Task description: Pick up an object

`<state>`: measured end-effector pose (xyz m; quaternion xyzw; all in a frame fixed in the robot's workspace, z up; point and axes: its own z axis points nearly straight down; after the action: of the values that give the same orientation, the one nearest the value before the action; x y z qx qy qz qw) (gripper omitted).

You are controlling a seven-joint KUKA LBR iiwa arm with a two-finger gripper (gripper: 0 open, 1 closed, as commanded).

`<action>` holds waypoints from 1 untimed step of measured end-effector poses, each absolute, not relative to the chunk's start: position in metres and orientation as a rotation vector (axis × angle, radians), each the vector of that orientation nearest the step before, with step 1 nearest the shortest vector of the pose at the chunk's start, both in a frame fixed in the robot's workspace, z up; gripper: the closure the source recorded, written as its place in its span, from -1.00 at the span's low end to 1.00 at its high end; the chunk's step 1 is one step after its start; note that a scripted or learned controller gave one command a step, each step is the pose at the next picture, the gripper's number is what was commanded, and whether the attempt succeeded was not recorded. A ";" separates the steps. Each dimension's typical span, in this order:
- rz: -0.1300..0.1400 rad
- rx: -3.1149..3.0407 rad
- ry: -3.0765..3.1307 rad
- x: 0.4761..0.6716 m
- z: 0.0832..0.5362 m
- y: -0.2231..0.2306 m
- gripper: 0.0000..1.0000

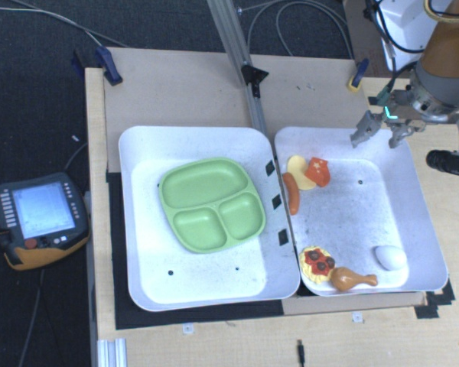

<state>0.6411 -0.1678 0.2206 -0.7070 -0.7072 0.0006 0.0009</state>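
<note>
White plastic bins sit on a pale wooden bench (176, 82) over dark carpet (30, 90) — the right bin (413, 197) is my landmark. The gripper (382, 132) hangs at its far edge, fingers spread and holding nothing. Inside its near corner lies a white egg (390, 258); left of it stands the bin with a green divided plate (212, 204).

The bench (191, 82) is viewed from a single fixed camera set above it, angled downward, far enough that both white bins (138, 205) are taken in.

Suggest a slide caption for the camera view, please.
Open gripper hovers over right bin's far edge; toy foods lie inside, green divided plate in left bin.
</note>
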 end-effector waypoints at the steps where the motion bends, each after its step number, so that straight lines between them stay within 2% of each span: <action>1: 0.000 -2.221 -2.222 0.642 0.221 -0.168 -1.00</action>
<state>0.6415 -0.1678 0.2215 -0.7069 -0.7073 0.0000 0.0001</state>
